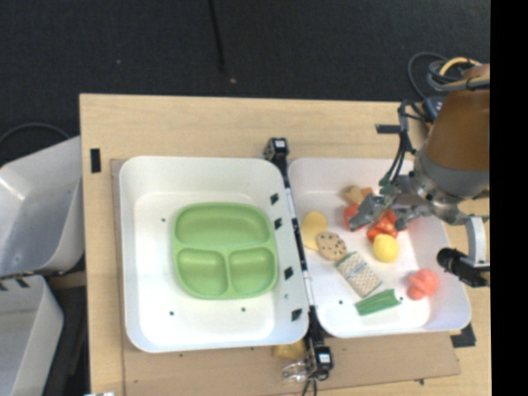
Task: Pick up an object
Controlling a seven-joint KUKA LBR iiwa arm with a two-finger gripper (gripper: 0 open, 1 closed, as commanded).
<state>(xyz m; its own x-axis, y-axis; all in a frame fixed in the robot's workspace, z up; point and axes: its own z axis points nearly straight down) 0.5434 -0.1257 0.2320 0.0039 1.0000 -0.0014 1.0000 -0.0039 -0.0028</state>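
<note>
well, the gripper (375,213) hangs low over the right bin (330,320), right on top of a red and orange toy (381,221). its dark parts hide most of that toy, so i cannot tell if it has hold of it. a yellow ball (385,248) sits at 6 o'clock, just beside. the green tray (224,248) lies in the left bin (148,320).
</note>
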